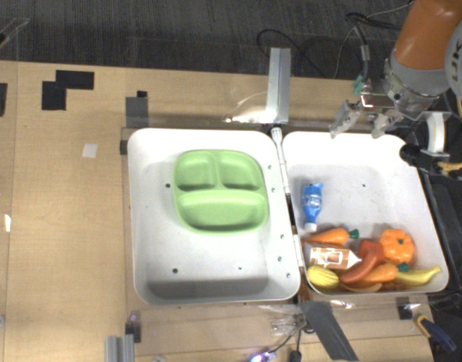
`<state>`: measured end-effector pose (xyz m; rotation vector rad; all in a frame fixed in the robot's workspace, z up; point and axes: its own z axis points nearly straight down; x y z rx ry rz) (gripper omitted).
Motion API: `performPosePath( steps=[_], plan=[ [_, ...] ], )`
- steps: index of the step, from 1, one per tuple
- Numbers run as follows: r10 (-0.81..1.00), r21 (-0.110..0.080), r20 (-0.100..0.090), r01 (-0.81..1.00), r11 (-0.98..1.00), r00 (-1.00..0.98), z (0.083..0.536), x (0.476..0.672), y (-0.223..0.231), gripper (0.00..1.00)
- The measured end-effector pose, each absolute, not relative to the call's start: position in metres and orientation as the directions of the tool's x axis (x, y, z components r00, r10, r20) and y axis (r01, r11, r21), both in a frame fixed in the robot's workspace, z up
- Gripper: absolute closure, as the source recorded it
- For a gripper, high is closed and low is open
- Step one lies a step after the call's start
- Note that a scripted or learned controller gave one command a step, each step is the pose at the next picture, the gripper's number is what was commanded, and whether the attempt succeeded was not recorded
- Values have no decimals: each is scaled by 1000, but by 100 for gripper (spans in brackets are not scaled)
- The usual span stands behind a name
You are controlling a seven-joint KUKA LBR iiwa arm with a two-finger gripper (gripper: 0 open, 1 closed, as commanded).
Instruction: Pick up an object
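Hand [360, 121] spread open, nothing in it, over far rim of right bin [412, 194]. Blue bottle [312, 204] below it; toy veg [371, 259] further toward near edge.

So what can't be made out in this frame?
- Pincer: small and blurred at the right bin's far edge.
- Toy food pile: items overlap, hiding the lower ones.
- Blue bottle: label too small to read.
- Arm: cut off by the top edge.

An open two-finger gripper [359, 121] is seen above the right white bin's [367, 164] far rim, nothing held.
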<state>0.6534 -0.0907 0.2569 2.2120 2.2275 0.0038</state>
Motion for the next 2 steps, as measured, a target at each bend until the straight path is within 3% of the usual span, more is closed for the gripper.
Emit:
performPosePath(
  steps=[1, 2],
  plan=[
    [997, 2, 0, 997, 76, -76, 129, 622, -87, 0],
    [997, 12, -1, 997, 79, -79, 90, 602, -90, 0]
  ],
)
